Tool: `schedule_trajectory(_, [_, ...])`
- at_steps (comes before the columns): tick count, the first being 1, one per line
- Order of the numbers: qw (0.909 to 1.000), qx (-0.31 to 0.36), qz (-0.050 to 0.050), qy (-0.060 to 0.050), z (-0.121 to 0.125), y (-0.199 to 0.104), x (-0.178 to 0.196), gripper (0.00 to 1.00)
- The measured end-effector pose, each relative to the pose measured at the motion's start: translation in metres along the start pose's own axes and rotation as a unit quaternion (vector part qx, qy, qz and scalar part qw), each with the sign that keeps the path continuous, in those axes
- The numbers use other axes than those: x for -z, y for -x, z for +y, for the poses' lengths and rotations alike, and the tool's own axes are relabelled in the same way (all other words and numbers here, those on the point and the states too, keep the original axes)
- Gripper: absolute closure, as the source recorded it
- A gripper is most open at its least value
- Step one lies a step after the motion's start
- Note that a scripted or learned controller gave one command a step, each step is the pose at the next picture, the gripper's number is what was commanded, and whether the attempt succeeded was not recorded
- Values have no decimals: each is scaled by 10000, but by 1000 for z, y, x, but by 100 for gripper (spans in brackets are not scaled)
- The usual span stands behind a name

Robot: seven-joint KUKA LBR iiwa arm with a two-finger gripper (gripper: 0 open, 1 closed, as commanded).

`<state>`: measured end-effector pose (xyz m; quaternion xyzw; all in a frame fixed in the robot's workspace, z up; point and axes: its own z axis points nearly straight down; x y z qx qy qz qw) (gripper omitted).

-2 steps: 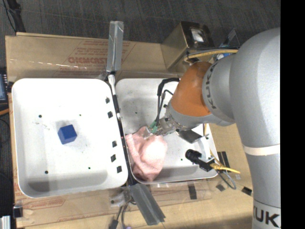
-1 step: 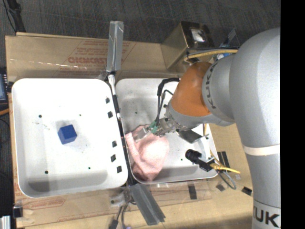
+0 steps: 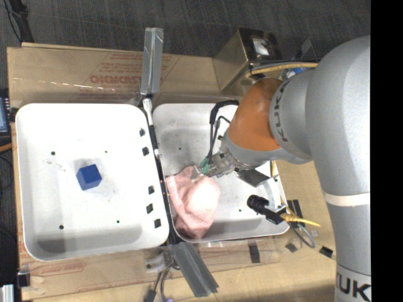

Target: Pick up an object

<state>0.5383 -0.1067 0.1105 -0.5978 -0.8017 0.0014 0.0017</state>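
Bins: two shallow white bins sit side by side on the surface, a left bin (image 3: 38, 168) and a right bin (image 3: 182, 121), their inner walls touching along a central divide.

Objects, counted: two loose things in all, one per bin.

Blue block (image 3: 89, 176): a single small blue cube, lying alone in the left bin, a little left of that bin's middle and well apart from every wall.

Pink cloth (image 3: 192, 201): a single crumpled pale pink cloth in the right bin, bunched against the divide and reaching down to that bin's near edge.

Arm (image 3: 327, 131): one grey arm with an orange band comes in from the right and bends down over the right bin.

Gripper (image 3: 210, 167): the tip sits low in the right bin at the upper edge of the pink cloth, seemingly touching it, with a small greenish part showing at the tip.

Jaws: hidden under the wrist and blurred against the cloth, so whether they are apart or together, and whether any cloth lies between them, cannot be told.

Surface: brown cardboard lines the far edge behind both bins.
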Motion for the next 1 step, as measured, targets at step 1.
schedule_trajectory(1, [9995, -311, 2, 9, 60, -47, 81, 100])
